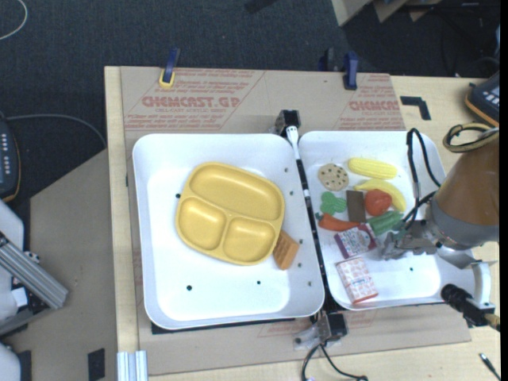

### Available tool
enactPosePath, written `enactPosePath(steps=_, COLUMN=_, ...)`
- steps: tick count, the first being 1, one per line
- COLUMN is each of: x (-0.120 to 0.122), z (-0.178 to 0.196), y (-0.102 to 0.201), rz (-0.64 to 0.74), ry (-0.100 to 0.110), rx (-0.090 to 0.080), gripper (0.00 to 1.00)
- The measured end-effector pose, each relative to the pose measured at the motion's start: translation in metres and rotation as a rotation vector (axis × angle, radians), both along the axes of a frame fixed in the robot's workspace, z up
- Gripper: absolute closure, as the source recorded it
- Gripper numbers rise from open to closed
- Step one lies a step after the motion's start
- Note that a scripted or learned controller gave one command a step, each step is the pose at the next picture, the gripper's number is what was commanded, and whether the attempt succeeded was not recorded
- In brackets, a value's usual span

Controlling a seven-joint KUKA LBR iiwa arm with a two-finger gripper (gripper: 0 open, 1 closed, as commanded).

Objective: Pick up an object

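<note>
The right bin (pixel 421 286) holds a heap of toy food: a round cookie (pixel 334 176), a yellow corn cob (pixel 373 167), a red tomato (pixel 379 202), a brown bar (pixel 355 205), green pieces (pixel 333 205), a red pepper (pixel 339 224) and two printed packets (pixel 356 279). My gripper (pixel 391 247) reaches in from the right and hangs low over the bin's middle, just right of the upper packet (pixel 352 242) and below a green vegetable (pixel 385 221). Nothing is visibly lifted.
The left bin (pixel 155 236) carries a yellow divided plate (pixel 228 213) with a brown bread slice (pixel 286 252) leaning at its lower right corner. A black cable (pixel 414 161) loops over the right bin's far side. The arm's orange band (pixel 476 185) stands over the bin's right rim.
</note>
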State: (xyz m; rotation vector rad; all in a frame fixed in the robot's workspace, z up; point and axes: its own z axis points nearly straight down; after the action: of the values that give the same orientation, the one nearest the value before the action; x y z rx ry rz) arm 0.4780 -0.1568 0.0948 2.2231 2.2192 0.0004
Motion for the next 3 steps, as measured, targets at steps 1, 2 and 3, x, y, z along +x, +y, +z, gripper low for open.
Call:
enactPosePath(steps=1, x=-0.005, z=0.051, y=-0.009, rz=0.0, ry=-0.005, rx=-0.003, gripper=1.0)
enactPosePath(steps=2, x=-0.003, z=0.095, y=-0.006, rz=0.003, ry=-0.006, rx=-0.003, gripper=1.0)
enactPosePath(steps=3, x=-0.002, z=0.132, y=-0.006, rz=0.003, ry=-0.006, rx=-0.003, gripper=1.0)
